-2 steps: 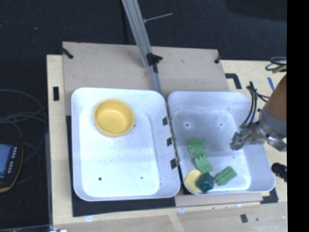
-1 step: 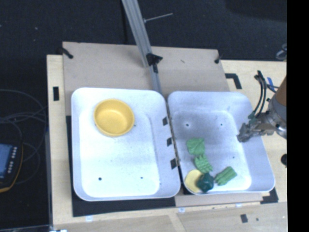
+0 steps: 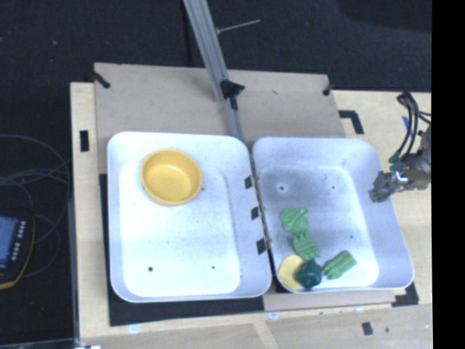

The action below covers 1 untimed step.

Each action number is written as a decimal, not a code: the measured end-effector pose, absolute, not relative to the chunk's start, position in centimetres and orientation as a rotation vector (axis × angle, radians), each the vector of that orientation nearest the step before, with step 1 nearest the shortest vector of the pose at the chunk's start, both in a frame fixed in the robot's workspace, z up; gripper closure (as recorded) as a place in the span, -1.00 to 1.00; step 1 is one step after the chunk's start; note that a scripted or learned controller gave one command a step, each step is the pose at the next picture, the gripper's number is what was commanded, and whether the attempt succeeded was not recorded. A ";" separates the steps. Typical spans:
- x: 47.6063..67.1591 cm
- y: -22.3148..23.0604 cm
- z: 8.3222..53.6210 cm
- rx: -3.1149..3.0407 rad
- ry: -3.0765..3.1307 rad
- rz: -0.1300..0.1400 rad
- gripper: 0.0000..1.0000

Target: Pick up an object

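A yellow bowl (image 3: 172,177) sits in the left bin (image 3: 131,267), near its back left. In the right bin (image 3: 378,217), several small things cluster at the front: a flat green piece (image 3: 294,219), a ridged green piece (image 3: 306,247), a green oblong piece (image 3: 339,263), a dark teal lump (image 3: 310,275) and a small yellow dish (image 3: 290,271) under the lump. My gripper (image 3: 382,190) hangs at the right bin's right rim, well away from the cluster, with nothing seen between its fingers.
A grey metal pole (image 3: 207,42) slants from the top of the view down to the divide between the bins. Cables (image 3: 410,129) trail above the gripper at the right. A handheld pendant (image 3: 13,242) lies off the bench at the left.
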State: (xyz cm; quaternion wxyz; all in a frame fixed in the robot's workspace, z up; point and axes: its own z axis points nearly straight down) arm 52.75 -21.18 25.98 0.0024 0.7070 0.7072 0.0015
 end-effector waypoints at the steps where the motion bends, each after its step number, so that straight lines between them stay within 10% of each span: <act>1: 53.0 -16.4 26.7 2.217 2.225 0.003 1.00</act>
